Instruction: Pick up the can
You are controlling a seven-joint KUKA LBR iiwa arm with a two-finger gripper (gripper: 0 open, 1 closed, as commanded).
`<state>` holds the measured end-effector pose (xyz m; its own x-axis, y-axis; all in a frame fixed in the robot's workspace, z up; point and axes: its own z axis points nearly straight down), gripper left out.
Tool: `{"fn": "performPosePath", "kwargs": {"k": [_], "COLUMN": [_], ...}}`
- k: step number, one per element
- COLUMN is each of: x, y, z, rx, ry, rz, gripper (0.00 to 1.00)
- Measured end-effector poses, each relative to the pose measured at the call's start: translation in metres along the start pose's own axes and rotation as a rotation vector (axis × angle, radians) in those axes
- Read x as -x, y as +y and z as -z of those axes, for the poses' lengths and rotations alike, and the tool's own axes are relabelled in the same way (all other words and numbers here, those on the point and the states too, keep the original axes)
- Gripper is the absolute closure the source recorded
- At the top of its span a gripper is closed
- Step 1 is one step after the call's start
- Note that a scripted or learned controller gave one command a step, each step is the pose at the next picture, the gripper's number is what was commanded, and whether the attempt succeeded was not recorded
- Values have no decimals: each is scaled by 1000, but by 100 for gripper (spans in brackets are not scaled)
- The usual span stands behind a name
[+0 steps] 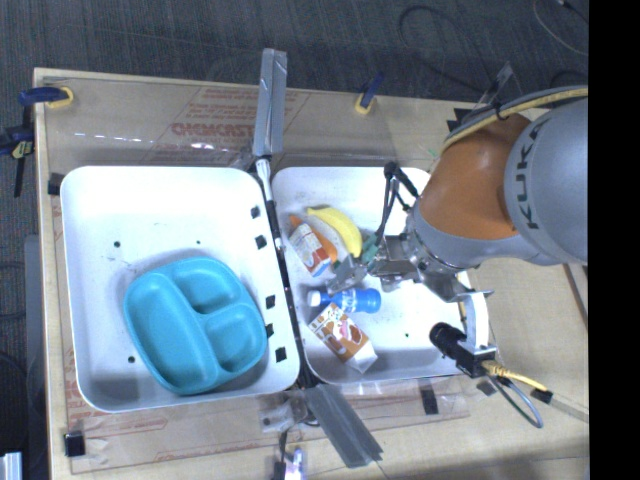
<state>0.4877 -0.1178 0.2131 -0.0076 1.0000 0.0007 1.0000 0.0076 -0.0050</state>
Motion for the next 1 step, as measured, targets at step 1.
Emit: {"fn": "performPosePath", "kwargs": {"k": [1], "x": [92], "y": [49], "z": [23], "rx": [3], "ry": [-1], "rz": [-55], "gripper": [0]}}
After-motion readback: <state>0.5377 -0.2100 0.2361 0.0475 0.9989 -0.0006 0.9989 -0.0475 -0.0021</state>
